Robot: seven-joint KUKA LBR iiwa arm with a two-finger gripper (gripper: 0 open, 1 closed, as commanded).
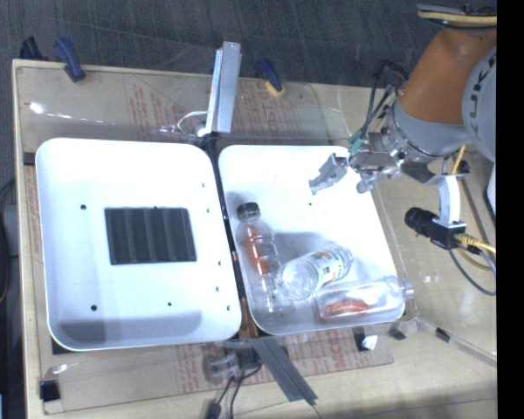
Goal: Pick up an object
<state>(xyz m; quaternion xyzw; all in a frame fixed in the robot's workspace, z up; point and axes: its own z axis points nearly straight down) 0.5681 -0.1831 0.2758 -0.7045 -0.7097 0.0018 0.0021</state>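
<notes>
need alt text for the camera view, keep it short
The arm's pincer hovers over the back of the right bin, where clear plastic bottles lie at the front. The left bin holds a dark ribbed panel.

A robotics lab was indicated: two white bins (127, 160) were fixed to a clamped bench board (148, 90), with cables (472, 260) trailed alongside.

Two shallow white bins side by side. Left bin (70, 173): dark ribbed rectangular pad (150, 235) at centre. Right bin (284, 168): three clear plastic bottles (310, 273) clustered at near end. Gripper (348, 175) over far right corner.
</notes>
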